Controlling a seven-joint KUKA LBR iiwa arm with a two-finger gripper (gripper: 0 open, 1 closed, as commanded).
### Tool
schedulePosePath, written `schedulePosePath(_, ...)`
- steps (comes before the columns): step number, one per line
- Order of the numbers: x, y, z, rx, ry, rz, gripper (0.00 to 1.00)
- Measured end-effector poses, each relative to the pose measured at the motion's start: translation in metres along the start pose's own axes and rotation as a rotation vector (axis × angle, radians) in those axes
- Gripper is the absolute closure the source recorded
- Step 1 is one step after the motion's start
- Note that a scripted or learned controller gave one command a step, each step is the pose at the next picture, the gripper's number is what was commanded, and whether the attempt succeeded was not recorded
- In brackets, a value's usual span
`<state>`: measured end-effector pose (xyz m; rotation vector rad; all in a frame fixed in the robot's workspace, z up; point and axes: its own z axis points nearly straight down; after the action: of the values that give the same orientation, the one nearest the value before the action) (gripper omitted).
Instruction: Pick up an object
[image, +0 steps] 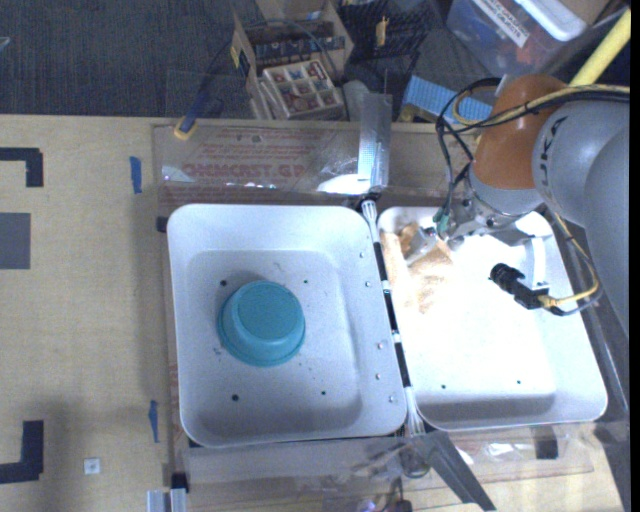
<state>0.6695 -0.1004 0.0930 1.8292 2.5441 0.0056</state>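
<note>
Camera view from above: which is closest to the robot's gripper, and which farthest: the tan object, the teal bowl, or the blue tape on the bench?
From the gripper:
1. Tan object, right bin, just beside it.
2. Teal bowl, left bin.
3. Blue tape, bench, far left.

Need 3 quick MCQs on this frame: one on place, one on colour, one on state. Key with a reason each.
1. Where is the bowl?
A. in the left bin
B. in the right bin
C. on the bench outside the bins

2. What colour is the bowl?
A. red
B. teal
C. yellow

3. How does the bowl sit?
A. upright, opening up
B. on its side
C. upside down, base up

Key:
1 A: it lies on the floor of the left bin, apart from the walls.
2 B: its whole surface is blue-green against the white bin.
3 C: a flat round base faces the camera and the wider rim is underneath.

The gripper is at the far left corner of the right bin, beside a tan object, well away from the bowl.
</note>
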Motion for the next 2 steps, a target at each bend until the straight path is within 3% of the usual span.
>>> schedulePosePath(1, -0.001, 0.002, -0.012, -0.008, -0.001, 0.003, 1.00)
schedulePosePath(2, 0.026, 0.008, -0.093, 0.002, 0.001, -0.234, 1.00)
